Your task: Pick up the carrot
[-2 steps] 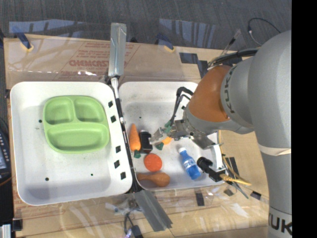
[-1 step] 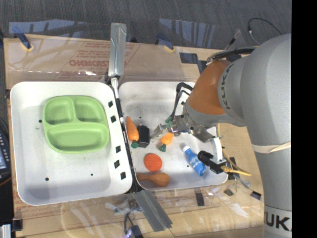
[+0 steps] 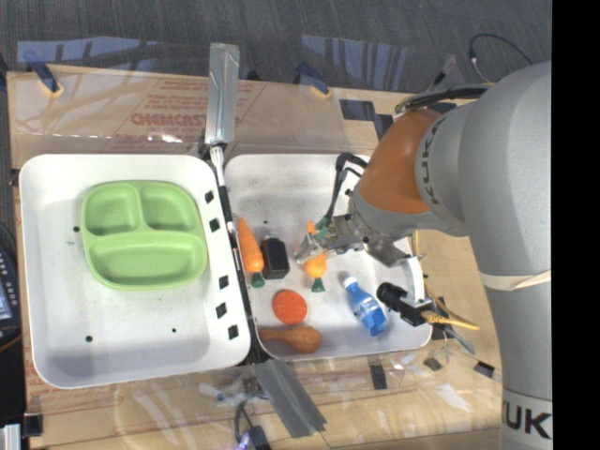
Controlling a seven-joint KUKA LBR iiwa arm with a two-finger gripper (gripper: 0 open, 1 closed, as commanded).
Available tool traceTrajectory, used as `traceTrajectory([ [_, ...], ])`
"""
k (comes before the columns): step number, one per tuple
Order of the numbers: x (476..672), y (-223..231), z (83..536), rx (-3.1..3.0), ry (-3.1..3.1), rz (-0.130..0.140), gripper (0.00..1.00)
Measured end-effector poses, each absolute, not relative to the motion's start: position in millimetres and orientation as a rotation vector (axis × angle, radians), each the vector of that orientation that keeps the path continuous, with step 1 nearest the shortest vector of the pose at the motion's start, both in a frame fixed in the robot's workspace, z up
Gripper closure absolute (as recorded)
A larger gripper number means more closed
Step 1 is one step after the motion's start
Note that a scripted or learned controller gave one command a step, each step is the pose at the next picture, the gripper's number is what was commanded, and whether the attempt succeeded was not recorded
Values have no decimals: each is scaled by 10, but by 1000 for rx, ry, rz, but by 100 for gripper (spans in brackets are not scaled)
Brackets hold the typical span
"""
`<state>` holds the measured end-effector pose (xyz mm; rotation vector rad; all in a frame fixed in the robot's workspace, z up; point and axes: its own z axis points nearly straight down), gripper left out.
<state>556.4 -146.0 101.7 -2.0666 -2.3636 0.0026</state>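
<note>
Carrot [image 3: 248, 245] beside bin wall [image 3: 228, 242]

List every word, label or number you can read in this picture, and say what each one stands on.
"KUKA" on the grey arm, upright beside the orange band; partly cut by the curve.
"KU" on the arm's base, at the lower right; the rest is cut off.
"CHEMCRST", doubtful, in red on the cardboard behind the bins; the smaller red lines above it are too blurred to read.

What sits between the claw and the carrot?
In the camera view, a small black block lies between the claw and the carrot, right beside the carrot.
</note>
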Motion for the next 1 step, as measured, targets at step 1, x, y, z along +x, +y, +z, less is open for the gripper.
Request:
traceTrajectory([
  [1, 6358, -591, 1922, -2311, -2126, 1, 100],
])
